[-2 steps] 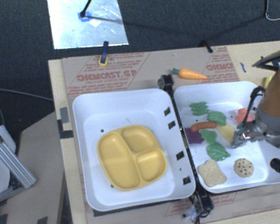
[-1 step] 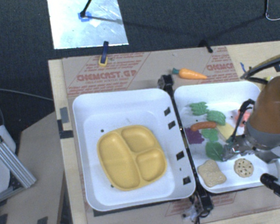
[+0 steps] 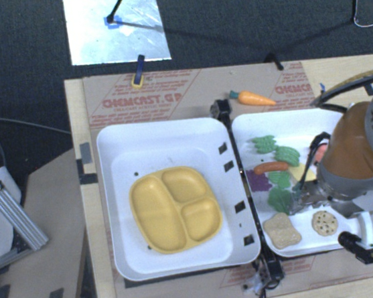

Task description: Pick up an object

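Observation:
The right bin (image 3: 295, 120) holds several toy foods: green leafy pieces (image 3: 265, 144) (image 3: 287, 155), an orange-red sausage (image 3: 270, 167), purple grapes (image 3: 258, 181), a bread slice (image 3: 281, 230) and a cookie (image 3: 324, 222). My gripper (image 3: 303, 197) hangs low in this bin, reaching in from the right, just right of a dark green piece (image 3: 280, 199) and above the bread and the cookie. The orange band and grey wrist (image 3: 352, 151) cover the bin's right half. Nothing can be seen held.
The left bin (image 3: 118, 187) carries a yellow divided plate (image 3: 175, 208). A toy carrot (image 3: 254, 98) lies on the cardboard behind the right bin. A blue and yellow item (image 3: 138, 72) lies further back. Metal framing (image 3: 9, 214) stands at the left.

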